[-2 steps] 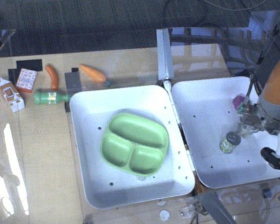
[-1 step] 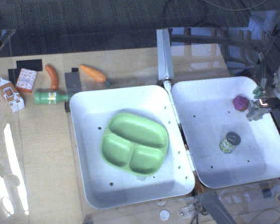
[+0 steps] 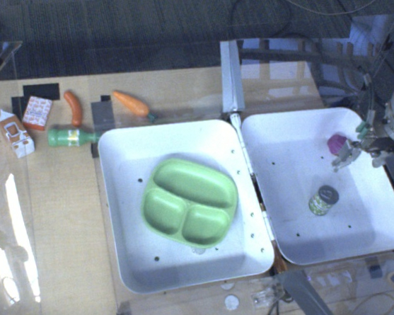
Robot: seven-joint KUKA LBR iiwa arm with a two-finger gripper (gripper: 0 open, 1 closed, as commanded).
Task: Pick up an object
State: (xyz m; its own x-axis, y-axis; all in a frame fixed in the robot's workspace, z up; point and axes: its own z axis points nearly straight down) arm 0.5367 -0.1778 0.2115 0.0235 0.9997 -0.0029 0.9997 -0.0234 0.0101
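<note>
I'm in the approach step; my gripper (image 3: 358, 149) hangs over the right bin (image 3: 293, 245) toward three o'clock, fingers spread wide, nothing between them; a small magenta object (image 3: 336, 144) lies just beside it at nine o'clock, a green-labelled can (image 3: 323, 200) near at seven; next I judge: descend over one, then close.

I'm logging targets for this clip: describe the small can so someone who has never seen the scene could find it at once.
Start at the right white bin. The can lies near that bin's middle, slightly toward its front, apart from the end effector. It is round with a dark top and yellow-green side, unlike the small pink object farther back in the same bin.
</note>
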